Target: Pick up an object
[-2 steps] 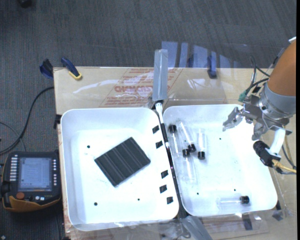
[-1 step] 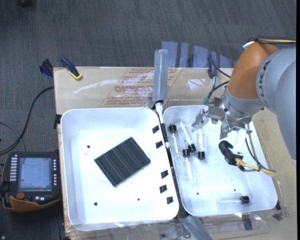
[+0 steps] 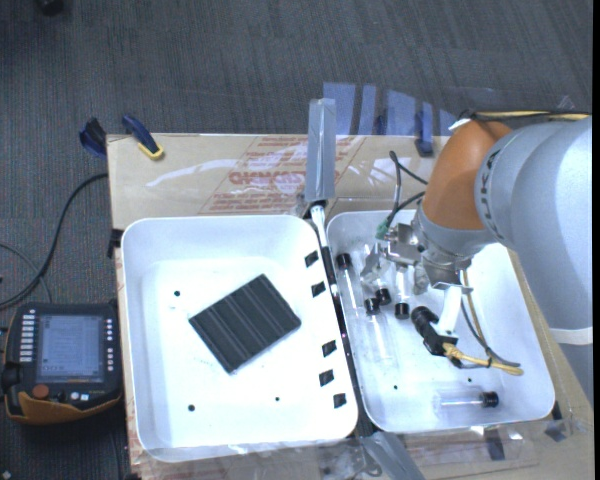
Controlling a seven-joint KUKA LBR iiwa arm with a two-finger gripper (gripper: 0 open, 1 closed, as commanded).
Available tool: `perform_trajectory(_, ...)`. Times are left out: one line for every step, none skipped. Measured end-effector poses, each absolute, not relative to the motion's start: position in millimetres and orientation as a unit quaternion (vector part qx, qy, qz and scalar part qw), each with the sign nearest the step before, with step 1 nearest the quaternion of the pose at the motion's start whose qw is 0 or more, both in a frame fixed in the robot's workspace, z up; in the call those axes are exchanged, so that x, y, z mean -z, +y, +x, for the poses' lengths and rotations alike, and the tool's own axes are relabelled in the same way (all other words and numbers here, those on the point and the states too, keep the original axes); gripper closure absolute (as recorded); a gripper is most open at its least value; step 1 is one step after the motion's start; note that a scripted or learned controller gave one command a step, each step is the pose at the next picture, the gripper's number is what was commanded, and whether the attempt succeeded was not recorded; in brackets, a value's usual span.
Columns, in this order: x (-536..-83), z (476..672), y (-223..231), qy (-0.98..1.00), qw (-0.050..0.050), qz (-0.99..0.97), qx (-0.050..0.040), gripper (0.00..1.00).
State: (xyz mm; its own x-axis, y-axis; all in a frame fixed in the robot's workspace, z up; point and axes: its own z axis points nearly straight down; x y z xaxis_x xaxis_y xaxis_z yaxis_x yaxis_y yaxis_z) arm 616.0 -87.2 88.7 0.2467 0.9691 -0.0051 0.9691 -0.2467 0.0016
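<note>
- My gripper (image 3: 385, 286) hangs low over the right bin (image 3: 525, 313), near its left wall; whether it is spread or closed I cannot tell.
- Just below it lies one clear plastic tube (image 3: 377, 336); a second clear tube with a black cap (image 3: 467, 402) rests near the front wall.
- In the left bin (image 3: 150, 258), well apart, lies one flat dark ribbed rectangular pad (image 3: 245, 322).
- Five black clips (image 3: 326, 349) run along the wall between the bins.
- Beside the bench on the floor sits one teach pendant (image 3: 62, 361).
</note>
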Motion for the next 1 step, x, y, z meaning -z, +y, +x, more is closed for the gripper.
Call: perform_trajectory(-95.9,614.9,-85.7,0.612,-0.002,0.791,0.0022,1.0)
